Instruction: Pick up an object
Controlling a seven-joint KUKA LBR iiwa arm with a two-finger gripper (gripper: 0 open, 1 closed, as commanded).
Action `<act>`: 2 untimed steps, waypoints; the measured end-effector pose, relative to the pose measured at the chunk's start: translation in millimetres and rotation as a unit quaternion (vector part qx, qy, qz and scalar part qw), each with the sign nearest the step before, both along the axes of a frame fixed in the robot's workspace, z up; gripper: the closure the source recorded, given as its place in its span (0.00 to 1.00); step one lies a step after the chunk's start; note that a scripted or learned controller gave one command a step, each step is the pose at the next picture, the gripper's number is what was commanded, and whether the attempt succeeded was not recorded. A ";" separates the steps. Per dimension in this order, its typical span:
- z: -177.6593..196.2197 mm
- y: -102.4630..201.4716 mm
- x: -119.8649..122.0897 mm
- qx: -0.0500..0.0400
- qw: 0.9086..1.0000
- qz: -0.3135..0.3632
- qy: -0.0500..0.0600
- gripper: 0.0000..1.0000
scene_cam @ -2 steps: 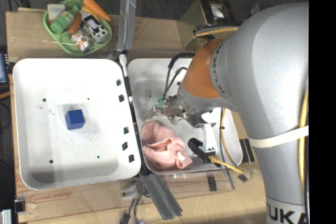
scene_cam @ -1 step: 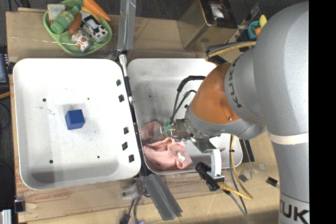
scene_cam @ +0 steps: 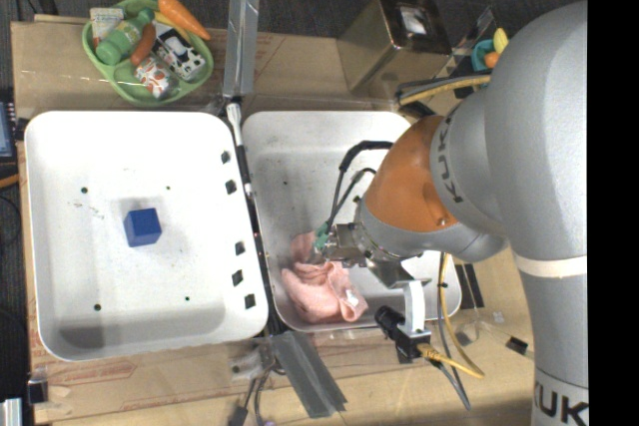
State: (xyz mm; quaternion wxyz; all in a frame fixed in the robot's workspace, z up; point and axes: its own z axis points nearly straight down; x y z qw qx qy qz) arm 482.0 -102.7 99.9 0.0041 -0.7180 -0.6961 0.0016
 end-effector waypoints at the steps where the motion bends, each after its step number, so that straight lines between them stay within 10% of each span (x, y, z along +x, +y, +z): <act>1: 91.7 19.4 36.5 -0.001 0.998 0.060 -0.003 1.00; 2: 91.6 19.6 36.5 -0.001 0.998 0.060 -0.003 0.00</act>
